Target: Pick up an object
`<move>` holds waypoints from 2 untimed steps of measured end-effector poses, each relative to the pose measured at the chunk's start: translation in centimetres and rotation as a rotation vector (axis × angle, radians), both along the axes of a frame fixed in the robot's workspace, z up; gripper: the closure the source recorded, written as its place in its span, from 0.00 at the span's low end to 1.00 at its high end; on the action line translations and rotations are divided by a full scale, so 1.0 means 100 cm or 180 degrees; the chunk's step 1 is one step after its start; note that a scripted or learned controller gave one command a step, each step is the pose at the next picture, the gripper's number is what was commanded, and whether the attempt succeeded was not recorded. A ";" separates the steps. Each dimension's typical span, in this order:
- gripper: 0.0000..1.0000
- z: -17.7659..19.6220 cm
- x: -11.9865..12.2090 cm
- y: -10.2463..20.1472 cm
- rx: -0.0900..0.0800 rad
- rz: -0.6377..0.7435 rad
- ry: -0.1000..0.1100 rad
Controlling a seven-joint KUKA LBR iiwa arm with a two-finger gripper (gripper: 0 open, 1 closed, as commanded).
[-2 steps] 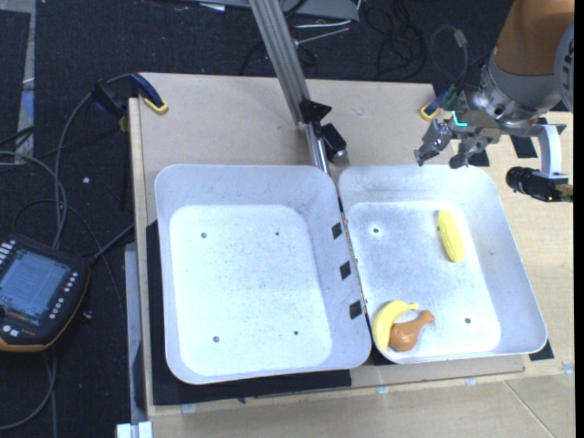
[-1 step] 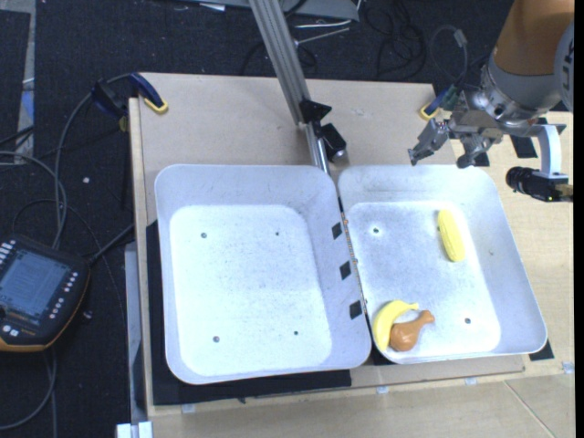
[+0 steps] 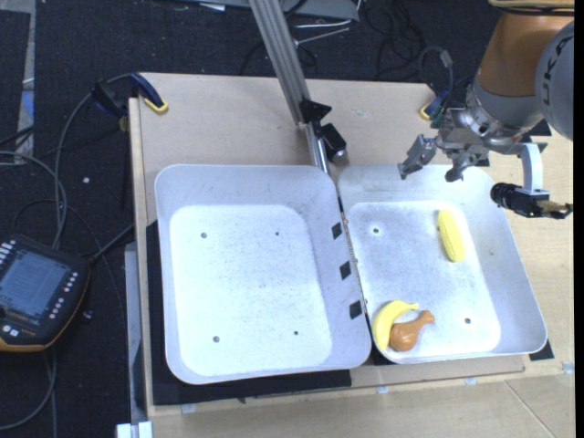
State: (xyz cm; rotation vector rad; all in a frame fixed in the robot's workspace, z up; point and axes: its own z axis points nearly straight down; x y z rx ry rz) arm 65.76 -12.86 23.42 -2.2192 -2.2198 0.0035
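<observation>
Both white bins, the left bin (image 3: 246, 272) and the right bin (image 3: 511, 281), appear as smooth matt plastic, finely speckled on the floor. The bench top (image 3: 228, 121) looks like pale, matt wood board. The corn cob (image 3: 451, 234) has a bumpy yellow surface. The banana (image 3: 391, 318) and drumstick (image 3: 408, 331) look like smooth, slightly glossy plastic. The slanted rail (image 3: 278, 39) is brushed metal.

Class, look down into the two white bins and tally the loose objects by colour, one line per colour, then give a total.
Yellow: 2, the corn cob and the banana, both in the right bin.
Orange-brown: 1, the drumstick-shaped toy touching the banana.
Total: 3
</observation>
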 end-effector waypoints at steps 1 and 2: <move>0.00 -0.044 -0.002 0.005 0.0000 0.0001 0.0000; 0.00 -0.104 0.004 0.010 0.0001 0.0001 0.0006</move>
